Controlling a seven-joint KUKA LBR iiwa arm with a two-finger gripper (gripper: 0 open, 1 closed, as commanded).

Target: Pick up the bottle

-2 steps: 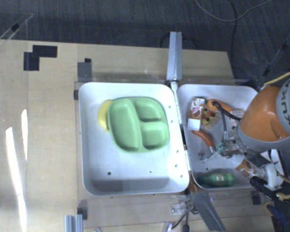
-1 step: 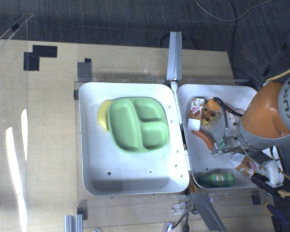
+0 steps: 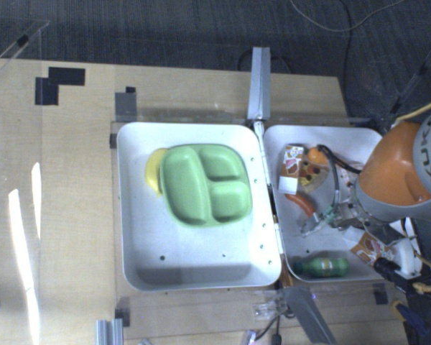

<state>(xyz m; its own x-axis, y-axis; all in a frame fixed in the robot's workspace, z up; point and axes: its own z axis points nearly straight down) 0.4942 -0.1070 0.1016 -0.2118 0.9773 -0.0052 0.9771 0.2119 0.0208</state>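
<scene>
The bottle is green and lies on its side near the front wall of the right bin. My gripper hangs in the middle of that bin, just above and behind the bottle and apart from it. The grey arm with its orange band comes in from the right and covers part of the bin's right side.
In the right bin, a red sausage-shaped item, a white block, a printed packet and an orange item lie behind the gripper. A brown packet is right of the bottle. The left bin holds a green divided tray over a yellow piece.
</scene>
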